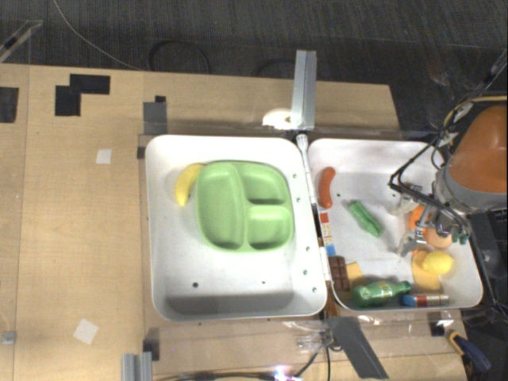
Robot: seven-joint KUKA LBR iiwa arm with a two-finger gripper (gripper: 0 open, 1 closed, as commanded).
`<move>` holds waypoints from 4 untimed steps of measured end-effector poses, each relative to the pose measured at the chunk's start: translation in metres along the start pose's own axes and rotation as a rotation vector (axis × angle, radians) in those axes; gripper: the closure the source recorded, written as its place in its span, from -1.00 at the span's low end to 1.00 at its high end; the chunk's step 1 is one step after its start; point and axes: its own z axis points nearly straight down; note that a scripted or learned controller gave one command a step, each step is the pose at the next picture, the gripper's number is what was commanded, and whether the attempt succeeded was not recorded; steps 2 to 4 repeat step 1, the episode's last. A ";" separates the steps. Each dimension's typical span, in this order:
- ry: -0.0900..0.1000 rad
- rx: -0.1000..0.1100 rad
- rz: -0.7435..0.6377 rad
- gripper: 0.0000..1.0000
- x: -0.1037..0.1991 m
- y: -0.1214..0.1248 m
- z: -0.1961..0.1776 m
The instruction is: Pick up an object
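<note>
Gripper point(429, 232) is down in the right bin point(373, 177), near its right wall, w/ a small orange object point(435, 235) right at the fingertips; can't tell if it's gripped. Yellow lemon point(432, 265) sits just below, green bottle point(379, 293) along the front wall.

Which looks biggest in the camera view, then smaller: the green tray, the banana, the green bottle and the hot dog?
1. green tray
2. green bottle
3. banana and hot dog: these look about alike, and the tray hides part of the banana, so I won't rank them.
</note>
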 end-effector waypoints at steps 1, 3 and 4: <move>-0.001 0.000 0.146 -1.00 0.032 -0.009 -0.001; -0.001 0.000 0.146 -1.00 0.032 -0.009 -0.001; -0.001 0.000 0.146 -1.00 0.032 -0.009 -0.001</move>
